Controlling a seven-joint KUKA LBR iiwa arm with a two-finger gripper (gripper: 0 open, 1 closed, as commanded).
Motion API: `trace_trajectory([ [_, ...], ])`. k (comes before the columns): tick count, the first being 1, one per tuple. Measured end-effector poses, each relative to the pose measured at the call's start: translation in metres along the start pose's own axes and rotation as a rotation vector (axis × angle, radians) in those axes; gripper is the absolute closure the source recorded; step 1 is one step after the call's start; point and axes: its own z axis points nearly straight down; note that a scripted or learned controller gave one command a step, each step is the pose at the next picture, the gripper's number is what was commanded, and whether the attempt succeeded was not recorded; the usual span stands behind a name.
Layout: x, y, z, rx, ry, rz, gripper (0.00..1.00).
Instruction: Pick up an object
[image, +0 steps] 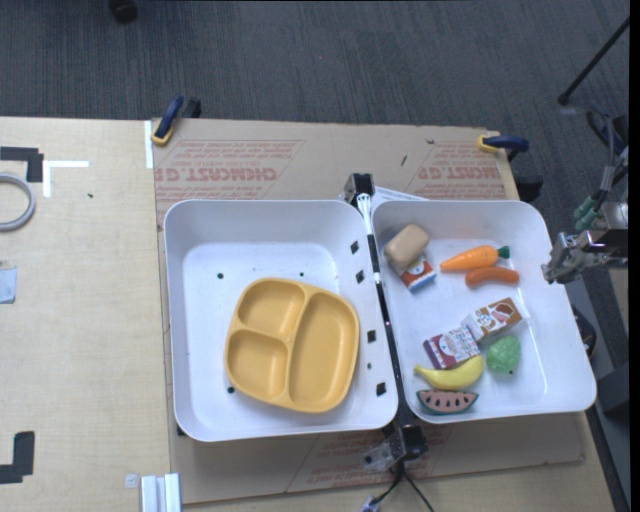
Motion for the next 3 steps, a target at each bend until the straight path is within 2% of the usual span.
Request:
trace_trajectory([
  [3, -0.001, 0.004, -0.029, -0.004, -0.006, -0.008, 1.00],
])
